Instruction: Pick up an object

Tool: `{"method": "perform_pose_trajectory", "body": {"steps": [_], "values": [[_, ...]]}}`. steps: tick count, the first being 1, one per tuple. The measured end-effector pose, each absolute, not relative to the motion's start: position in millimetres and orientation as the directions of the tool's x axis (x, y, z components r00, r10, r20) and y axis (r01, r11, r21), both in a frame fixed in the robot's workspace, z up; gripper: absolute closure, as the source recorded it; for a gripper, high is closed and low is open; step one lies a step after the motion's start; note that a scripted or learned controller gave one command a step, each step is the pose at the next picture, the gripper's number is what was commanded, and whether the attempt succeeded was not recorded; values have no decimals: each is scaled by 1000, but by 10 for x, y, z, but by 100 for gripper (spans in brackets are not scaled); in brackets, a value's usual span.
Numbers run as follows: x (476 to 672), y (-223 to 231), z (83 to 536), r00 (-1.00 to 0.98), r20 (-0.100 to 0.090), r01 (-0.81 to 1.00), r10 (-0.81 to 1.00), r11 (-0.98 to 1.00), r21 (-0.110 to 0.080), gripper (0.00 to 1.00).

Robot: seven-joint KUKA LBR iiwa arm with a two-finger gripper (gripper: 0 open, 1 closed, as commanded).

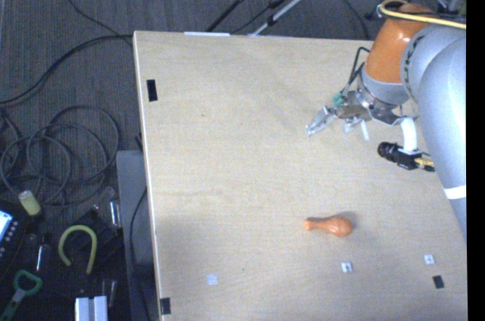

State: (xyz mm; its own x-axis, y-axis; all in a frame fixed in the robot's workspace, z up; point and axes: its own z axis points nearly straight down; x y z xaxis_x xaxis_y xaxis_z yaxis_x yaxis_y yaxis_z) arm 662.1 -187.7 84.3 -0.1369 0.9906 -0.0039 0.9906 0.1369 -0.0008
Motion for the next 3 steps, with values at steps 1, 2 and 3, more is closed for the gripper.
{"method": "perform_pose_trajectory", "body": {"steps": [1, 2, 3], "values": [[6682, -1642, 839, -371, -2, 929, 929, 371, -2, 0], [6685, -1642, 934, -371, -4, 929, 929, 371, -1, 100], [6686, -1009, 1519, -302, 0, 953, 953, 302, 0, 100]]}}
